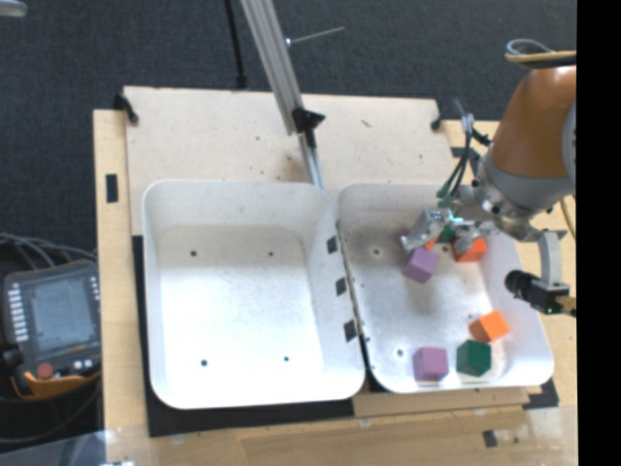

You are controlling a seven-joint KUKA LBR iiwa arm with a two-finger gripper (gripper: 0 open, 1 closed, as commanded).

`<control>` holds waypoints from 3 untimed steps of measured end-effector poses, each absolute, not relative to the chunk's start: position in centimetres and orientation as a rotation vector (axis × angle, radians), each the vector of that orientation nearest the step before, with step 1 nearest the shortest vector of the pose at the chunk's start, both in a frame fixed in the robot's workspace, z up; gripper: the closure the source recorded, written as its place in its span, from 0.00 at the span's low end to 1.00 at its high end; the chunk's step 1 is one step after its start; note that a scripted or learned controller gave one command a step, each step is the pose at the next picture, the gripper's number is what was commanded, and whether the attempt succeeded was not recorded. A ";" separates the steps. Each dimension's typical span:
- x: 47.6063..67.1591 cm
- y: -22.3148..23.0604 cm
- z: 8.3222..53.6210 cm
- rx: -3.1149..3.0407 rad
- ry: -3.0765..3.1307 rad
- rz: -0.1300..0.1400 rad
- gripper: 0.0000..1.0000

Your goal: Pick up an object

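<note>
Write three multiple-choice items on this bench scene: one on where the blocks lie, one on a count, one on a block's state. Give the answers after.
1. Which bin holds the blocks?
A. the left bin
B. the right bin
C. both bins

2. How many purple blocks are there?
A. one
B. two
C. four

3. How does the purple block by the gripper sit?
A. tilted, just under the gripper
B. stacked on the green block
C. lying on the bench outside the bins

Answers:
1. B: every block lies in the right bin; the left bin shows bare white floor.
2. B: one purple block is by the gripper, another purple block sits at the near wall beside the green block.
3. A: it stands askew right below the gripper, apart from the orange block and the red-orange block.
</note>
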State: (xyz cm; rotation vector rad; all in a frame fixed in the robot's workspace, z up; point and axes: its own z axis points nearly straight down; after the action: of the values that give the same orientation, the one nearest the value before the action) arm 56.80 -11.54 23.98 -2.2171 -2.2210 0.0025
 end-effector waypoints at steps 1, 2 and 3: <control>56.9 -11.5 24.2 -2.221 -2.223 -0.002 0.00; 56.7 -11.9 20.0 -2.222 -2.218 0.006 0.00; 56.9 -12.1 13.7 -2.223 -2.219 0.005 0.00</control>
State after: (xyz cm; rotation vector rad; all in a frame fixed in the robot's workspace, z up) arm 56.93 -12.06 13.73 -2.2228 -2.2187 0.0049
